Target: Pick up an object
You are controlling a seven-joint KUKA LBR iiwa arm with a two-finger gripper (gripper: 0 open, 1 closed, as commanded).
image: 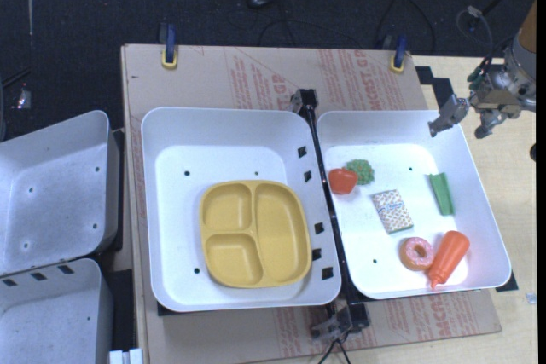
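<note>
The right bin holds several small things: a red tomato touching a green broccoli piece, a patterned flat packet, a green stick, a pink donut and an orange carrot leaning against the donut. My gripper hangs above the bin's far right corner, beyond the green stick. It is open, with nothing between its two dark fingers.
The left bin holds a yellow divided tray. A black divider runs between the bins. Yellow clamps hold the board at the back. Spare white bins lie at far left.
</note>
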